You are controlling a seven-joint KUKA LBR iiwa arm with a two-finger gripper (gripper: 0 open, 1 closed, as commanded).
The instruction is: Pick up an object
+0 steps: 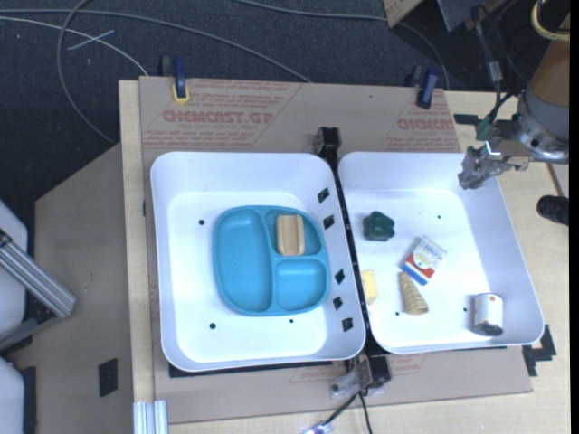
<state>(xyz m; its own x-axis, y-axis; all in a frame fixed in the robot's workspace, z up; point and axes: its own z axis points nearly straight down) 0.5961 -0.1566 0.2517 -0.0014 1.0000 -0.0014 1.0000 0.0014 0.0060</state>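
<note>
Claw point(477, 165) above right bin point(507, 233) far rim.

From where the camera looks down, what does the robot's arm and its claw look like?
The arm is grey with a rounded tan-orange section above the wrist. Its gripper is small, metallic grey and angular, and dark cables run nearby.

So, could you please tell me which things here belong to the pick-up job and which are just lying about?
Job: gripper; green object; red, white and blue packet; tan cone; yellow block; white roll.

Lying about: blue divided plate with tan block; clamps; cables.
</note>
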